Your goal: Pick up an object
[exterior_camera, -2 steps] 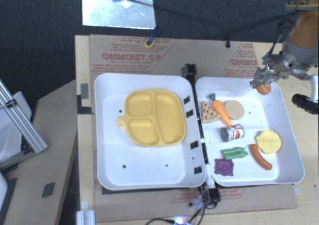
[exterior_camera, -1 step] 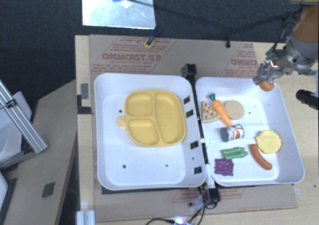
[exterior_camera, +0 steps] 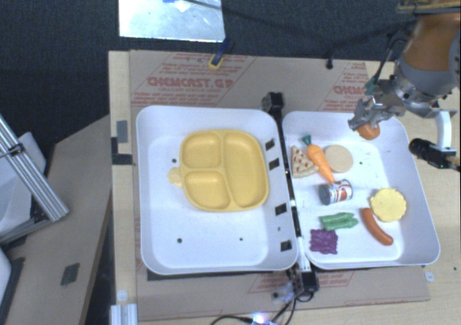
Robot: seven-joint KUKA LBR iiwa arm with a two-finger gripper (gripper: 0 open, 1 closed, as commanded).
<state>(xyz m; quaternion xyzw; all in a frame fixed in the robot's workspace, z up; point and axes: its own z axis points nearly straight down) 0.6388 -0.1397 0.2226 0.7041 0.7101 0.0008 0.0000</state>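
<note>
My gripper (exterior_camera: 367, 123) hangs over the far right corner of the right bin (exterior_camera: 425, 241), with the orange-banded arm above it at the frame's right. A small orange round piece (exterior_camera: 369, 131) sits between the fingertips, and the gripper is shut on it. Lower in the same bin lie a carrot (exterior_camera: 319, 161), a pizza slice (exterior_camera: 302, 162), a beige disc (exterior_camera: 338, 158), a small can (exterior_camera: 336, 192), a yellow round piece (exterior_camera: 389, 204), a sausage (exterior_camera: 378, 228), green beans (exterior_camera: 338, 220) and purple grapes (exterior_camera: 324, 241).
The left bin (exterior_camera: 155, 244) holds a yellow divided plate (exterior_camera: 218, 170). A black divider with clips (exterior_camera: 287, 187) runs between the two bins. A black fitting (exterior_camera: 432, 152) juts in at the right bin's right rim.
</note>
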